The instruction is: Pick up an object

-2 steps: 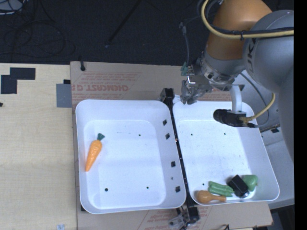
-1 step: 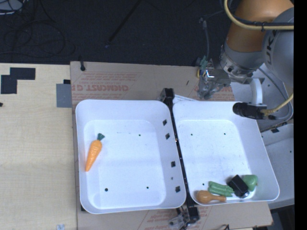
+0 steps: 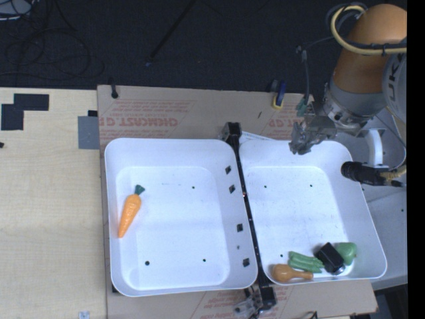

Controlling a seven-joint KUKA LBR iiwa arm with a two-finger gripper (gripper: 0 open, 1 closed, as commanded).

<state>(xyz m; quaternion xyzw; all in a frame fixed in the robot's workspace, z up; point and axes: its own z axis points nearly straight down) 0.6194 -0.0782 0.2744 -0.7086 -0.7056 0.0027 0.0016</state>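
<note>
Carrot (image 3: 129,212) first: lying alone on the floor of the left bin (image 3: 113,178), at about nine o'clock of that bin, close to its left wall but apart from it. Pointed orange tip toward seven o'clock, green cap toward one o'clock. Looks like a toy: probably light, stiff, smooth-skinned, so likely to skid or roll if pinched off-centre. Best taken across the thick upper half, just below the green cap, with the fingers set square to the long axis; nothing beside it to foul the approach.

Over to the right bin (image 3: 368,211), where a cluster crowds the five o'clock corner: a black block (image 3: 330,257) leaning on a green pepper-like piece (image 3: 346,250), a green pod (image 3: 305,262) at its nine o'clock touching or nearly touching it, and a tan pear-shaped piece (image 3: 290,273) at the pod's seven o'clock, tight against the near wall. All small, probably light and hard. Awkward picks, packed together and hugging the rim; black block looks the flattest-sided and easiest to pinch of the lot.

Further out, gripper (image 3: 302,140) up at the right bin's far rim, around twelve o'clock of that bin, well apart from every object, nothing seen between its tips. Open or closed: cannot tell, too dark and small. Grey arm with orange band (image 3: 372,42) rising behind toward two o'clock.
</note>
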